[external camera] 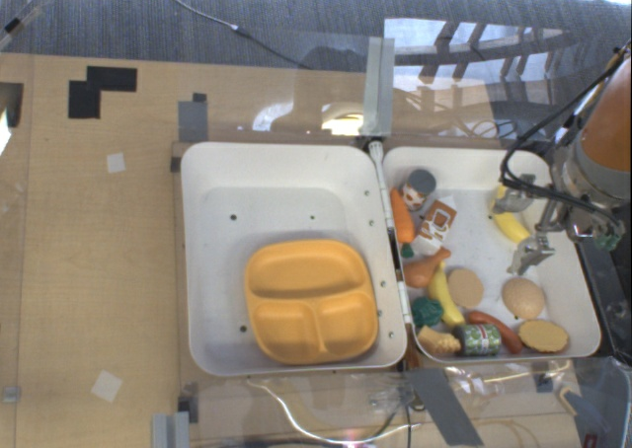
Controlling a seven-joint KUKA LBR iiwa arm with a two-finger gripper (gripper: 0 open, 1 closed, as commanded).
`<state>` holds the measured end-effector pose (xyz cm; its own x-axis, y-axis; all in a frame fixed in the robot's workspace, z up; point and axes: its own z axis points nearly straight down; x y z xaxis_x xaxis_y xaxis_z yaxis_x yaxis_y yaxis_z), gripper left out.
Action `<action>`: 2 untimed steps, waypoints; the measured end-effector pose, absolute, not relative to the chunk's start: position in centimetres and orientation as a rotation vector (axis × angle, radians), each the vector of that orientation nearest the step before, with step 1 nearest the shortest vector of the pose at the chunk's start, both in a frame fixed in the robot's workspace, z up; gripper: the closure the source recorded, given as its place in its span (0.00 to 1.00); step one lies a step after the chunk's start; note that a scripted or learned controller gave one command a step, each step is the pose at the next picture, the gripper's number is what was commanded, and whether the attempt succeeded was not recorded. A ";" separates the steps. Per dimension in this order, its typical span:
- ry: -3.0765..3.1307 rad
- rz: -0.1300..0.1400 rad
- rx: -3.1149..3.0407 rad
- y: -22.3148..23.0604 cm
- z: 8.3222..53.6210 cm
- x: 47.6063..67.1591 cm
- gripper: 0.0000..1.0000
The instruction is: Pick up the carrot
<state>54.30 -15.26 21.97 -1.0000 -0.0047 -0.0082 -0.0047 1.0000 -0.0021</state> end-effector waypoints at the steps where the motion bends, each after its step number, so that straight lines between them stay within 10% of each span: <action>1: 3.108 -0.009 -0.295 -12.7 10.6 55.1 0.00; 2: 3.125 -0.012 0.052 -9.7 9.0 53.4 0.00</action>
